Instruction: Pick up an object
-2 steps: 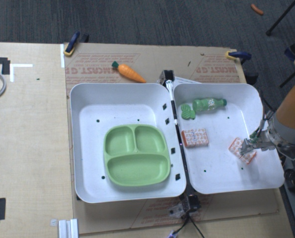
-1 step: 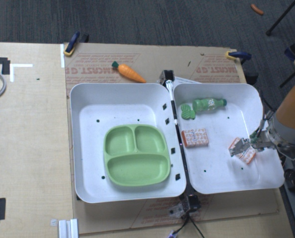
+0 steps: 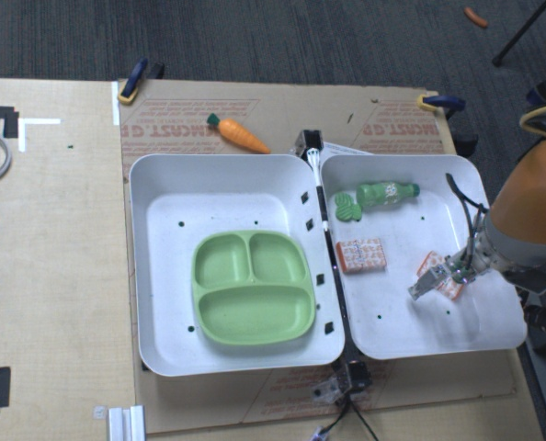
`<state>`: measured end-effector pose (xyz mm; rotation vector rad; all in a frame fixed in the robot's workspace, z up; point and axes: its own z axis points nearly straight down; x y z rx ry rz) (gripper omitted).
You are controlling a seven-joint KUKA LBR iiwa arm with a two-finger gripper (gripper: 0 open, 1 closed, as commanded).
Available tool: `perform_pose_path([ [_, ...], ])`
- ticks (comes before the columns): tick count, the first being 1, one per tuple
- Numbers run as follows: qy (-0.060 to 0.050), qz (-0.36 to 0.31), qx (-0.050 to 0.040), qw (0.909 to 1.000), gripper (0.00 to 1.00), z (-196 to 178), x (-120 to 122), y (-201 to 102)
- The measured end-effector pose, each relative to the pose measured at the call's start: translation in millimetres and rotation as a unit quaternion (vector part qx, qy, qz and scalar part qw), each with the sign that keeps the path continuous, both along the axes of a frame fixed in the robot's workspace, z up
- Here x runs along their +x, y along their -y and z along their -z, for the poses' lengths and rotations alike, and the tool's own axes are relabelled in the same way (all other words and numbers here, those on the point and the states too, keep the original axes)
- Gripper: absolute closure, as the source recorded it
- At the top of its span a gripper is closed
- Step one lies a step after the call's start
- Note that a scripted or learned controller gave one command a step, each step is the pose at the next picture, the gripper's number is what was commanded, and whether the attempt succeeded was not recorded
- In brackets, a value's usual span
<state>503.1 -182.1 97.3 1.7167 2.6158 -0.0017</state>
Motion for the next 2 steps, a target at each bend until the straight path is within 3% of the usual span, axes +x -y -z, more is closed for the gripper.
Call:
perform_pose_path([
  [1,0.002,-0.168,-0.002,0.9858,0.0,-1,19,-30],
  [2,0.004,-0.174,-0.0004,0.9848,0.0,-1,63,-79],
])
